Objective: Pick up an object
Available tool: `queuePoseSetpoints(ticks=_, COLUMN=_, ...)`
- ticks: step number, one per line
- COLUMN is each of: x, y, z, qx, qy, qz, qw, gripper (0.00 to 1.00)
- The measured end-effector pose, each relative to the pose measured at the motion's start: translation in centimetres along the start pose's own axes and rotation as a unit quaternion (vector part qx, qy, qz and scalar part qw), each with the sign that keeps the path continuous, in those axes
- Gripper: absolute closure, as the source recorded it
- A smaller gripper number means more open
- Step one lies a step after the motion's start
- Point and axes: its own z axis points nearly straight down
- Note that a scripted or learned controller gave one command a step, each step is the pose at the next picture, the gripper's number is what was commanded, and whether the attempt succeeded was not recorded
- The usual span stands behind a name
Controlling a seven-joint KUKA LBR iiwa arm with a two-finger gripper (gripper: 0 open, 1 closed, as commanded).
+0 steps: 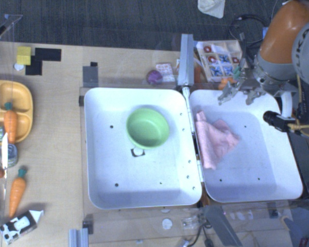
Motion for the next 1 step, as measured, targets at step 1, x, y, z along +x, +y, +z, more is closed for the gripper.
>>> queuePoseSetpoints(ticks=1, x=-2.95, y=-4.5, z=8.27, qx=-0.001, qy=0.0, qz=-0.095, qw=0.9955, gripper=0.0)
